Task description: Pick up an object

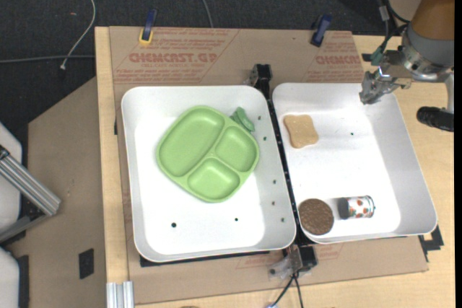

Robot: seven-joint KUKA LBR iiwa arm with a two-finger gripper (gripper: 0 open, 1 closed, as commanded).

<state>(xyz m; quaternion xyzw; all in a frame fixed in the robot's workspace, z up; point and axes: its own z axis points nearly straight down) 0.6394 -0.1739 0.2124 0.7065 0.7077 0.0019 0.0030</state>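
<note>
Objects for picking lie in the right bin [404, 177], at centre right of the frame: a tan bread slice [300, 130] near its upper left corner, a brown disc [315, 216] against its lower left edge, and a small can [356, 208] lying on its side just right of the disc, close beside it. Left bin [144, 227], at centre of the frame, holds a green divided plate [208, 153], tilted diagonally, with a small green item [243, 119] touching its upper right edge. Gripper [375, 86] sits at the upper right of the frame, over the top edge of the right bin, well apart from all three objects there. Nothing is seen between its fingers; how far the jaws stand apart cannot be told at this scale. Both bins rest on a cardboard sheet [216, 58] fixed by blue clamps [149, 25] along its upper edge.
</note>
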